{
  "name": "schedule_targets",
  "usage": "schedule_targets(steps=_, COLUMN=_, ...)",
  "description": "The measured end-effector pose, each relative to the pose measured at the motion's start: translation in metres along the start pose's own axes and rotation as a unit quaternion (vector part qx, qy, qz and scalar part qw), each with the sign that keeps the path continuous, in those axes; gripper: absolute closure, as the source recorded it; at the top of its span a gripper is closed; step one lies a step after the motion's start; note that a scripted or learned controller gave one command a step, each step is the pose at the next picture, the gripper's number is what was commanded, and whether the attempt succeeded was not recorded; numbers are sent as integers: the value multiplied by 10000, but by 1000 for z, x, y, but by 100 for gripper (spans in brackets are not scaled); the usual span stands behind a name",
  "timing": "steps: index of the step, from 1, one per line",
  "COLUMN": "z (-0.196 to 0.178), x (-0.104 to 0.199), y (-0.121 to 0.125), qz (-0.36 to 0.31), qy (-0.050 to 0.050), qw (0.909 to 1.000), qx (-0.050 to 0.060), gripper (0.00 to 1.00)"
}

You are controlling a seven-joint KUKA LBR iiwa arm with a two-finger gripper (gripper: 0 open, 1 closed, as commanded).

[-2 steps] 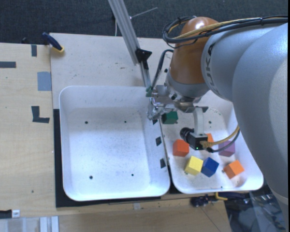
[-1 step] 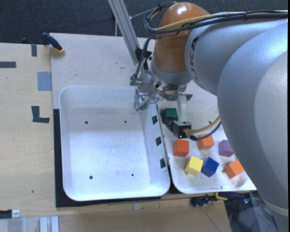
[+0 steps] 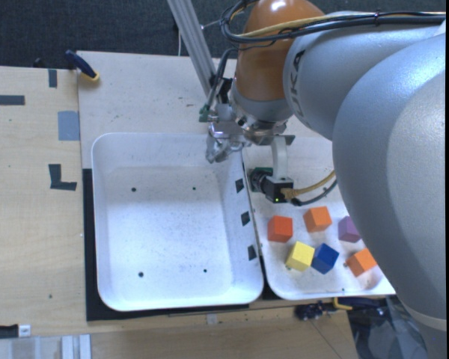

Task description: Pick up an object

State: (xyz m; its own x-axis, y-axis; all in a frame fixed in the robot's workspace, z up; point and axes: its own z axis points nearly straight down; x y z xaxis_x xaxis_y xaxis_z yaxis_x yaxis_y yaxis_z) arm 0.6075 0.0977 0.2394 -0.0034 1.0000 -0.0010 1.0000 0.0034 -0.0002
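Several small cubes lie in the right bin [image 3: 312, 292]: an orange cube [image 3: 280, 228], a second orange one [image 3: 317, 218], a purple cube [image 3: 349, 230], a yellow cube [image 3: 300, 256], a blue cube [image 3: 325, 258] and a third orange cube [image 3: 361, 262]. My gripper [image 3: 216, 149] hangs below the orange wrist band, over the far right corner of the left bin [image 3: 97, 200]. It is well away from the cubes, up and to their left. Nothing shows under it. The grey arm covers the right side of the right bin.
A slanted metal rod [image 3: 188, 32] runs down to the gripper from the top. A blue and yellow clamp [image 3: 82, 64] lies on the bench at the far left. Grey tape marks [image 3: 67, 126] dot the wood left of the bins.
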Motion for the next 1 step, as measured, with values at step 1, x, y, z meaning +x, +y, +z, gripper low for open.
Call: schedule_targets(steps=1, z=0, x=-1, y=-1, qz=7, qy=-4, qw=10000, qx=7, gripper=0)
